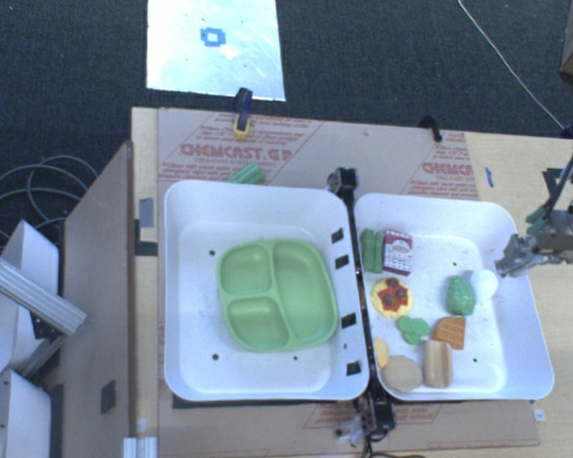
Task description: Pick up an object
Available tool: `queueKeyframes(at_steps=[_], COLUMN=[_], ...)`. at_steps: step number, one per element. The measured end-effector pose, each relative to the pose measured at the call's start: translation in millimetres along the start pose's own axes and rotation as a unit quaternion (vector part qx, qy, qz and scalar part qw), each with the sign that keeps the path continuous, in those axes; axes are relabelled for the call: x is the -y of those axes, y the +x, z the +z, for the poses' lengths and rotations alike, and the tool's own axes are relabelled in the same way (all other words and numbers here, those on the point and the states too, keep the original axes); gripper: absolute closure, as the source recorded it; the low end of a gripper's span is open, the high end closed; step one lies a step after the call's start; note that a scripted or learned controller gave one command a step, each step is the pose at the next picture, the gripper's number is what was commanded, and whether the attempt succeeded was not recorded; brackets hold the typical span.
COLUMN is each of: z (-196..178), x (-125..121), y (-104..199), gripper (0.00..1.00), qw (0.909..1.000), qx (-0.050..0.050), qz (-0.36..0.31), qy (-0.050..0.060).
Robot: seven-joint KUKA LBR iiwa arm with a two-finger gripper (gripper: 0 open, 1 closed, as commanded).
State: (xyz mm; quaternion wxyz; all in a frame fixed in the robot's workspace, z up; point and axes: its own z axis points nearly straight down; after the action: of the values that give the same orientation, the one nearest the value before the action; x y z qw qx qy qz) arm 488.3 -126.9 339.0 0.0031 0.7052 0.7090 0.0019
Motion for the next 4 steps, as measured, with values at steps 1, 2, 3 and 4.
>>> queueKeyframes(at_steps=[1,2,3,4], z=[28.5,54.5,50.9,71.5], x=[-72.3,-116.6,-153.6,-181.1], y=[-32.1,-34.6,-41.3,-32.9], gripper=[1.00,1.00,1.00,1.00], qw=[1.0000,1.0000,1.0000,1.0000], qx=[0.000,0.000,0.001,0.000], qz=[0.002,0.000,0.000,0.000], qy=[0.002,0.001,0.000,0.001])
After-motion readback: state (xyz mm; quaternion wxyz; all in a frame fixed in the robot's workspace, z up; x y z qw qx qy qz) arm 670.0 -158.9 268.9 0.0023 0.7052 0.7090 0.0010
